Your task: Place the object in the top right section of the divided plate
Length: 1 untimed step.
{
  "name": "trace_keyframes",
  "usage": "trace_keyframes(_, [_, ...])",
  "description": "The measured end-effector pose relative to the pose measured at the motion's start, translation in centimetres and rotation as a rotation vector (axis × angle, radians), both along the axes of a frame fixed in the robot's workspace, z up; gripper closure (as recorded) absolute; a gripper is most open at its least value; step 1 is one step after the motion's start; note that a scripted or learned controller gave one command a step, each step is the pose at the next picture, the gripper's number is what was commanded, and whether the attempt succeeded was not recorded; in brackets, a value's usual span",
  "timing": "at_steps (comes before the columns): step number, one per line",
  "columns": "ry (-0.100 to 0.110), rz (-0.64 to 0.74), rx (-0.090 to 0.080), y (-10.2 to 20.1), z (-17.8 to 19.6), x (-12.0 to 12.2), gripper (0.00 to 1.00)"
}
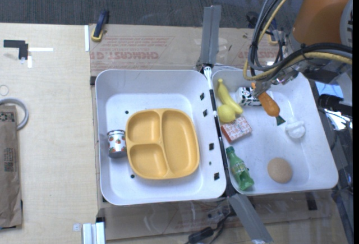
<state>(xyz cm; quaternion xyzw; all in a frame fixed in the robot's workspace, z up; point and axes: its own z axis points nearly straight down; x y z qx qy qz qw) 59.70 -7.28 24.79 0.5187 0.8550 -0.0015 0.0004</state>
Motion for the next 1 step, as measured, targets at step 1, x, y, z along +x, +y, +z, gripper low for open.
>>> trace_keyframes(1, [0.003, -0.072, 0.001, 6.59, -5.78, -10.83, 1.00])
